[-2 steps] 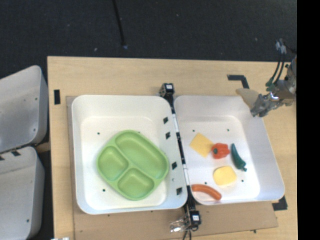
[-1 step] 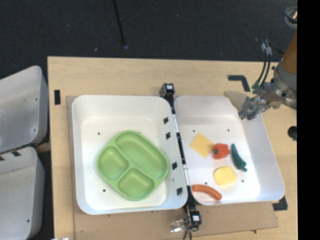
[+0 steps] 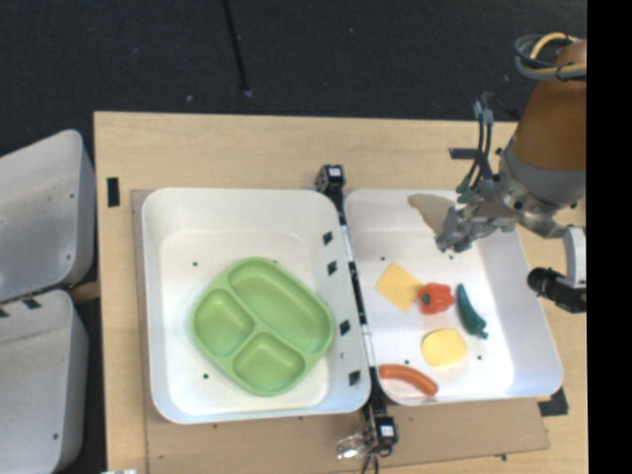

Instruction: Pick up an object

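A program-driven arm is caught mid-attempt at a pick above two white bins, and the risks start at the near edge of the right-hand bin (image 3: 494, 388): one sausage-shaped orange piece (image 3: 407, 379) lies close against the front wall, where a descending finger could strike the rim or shove the piece into the corner instead of closing round it. Just behind it sits one rounded yellow piece (image 3: 444, 348), smooth-looking and, in my judgement, liable to squirt out of a two-finger pinch. Farther back, one red tomato-like piece (image 3: 434, 297) lies touching or nearly touching one flat yellow wedge (image 3: 398, 286), with one dark green pod (image 3: 470, 311) just beside it on the other side (a tight trio, so a closing grip may nudge a neighbour or catch two at once); the wedge also lies low on the floor, offering little to seize. That makes five candidate objects, all in the right bin, all resting on its floor. In the left bin (image 3: 158, 265) lies one green divided plate (image 3: 262, 326) with three compartments. Farthest back, the gripper (image 3: 456, 233) hangs over the rear of the right bin, well apart from every piece, casting a shadow on the floor there; whether its fingers stand apart or together cannot be made out at this angle, and nothing is seen between them.
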`<state>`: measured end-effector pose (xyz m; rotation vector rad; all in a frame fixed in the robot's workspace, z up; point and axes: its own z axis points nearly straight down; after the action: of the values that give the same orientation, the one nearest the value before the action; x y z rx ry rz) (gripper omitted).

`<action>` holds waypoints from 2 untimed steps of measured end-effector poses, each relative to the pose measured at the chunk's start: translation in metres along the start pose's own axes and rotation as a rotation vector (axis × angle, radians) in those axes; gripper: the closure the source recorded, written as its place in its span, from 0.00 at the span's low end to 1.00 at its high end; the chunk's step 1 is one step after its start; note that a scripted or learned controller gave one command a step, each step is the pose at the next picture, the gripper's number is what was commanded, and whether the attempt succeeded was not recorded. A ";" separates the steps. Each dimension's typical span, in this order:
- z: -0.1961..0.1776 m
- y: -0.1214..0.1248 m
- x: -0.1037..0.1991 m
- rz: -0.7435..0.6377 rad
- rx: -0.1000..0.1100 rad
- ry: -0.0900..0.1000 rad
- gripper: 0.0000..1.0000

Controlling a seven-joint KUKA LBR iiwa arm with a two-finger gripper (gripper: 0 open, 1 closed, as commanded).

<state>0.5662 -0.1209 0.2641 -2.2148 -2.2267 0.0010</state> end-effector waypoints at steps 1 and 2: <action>-0.003 -0.005 0.046 -0.001 -0.002 0.001 1.00; 0.006 -0.021 0.106 -0.001 0.000 0.000 1.00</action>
<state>0.5446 -0.0152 0.2585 -2.2139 -2.2276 0.0006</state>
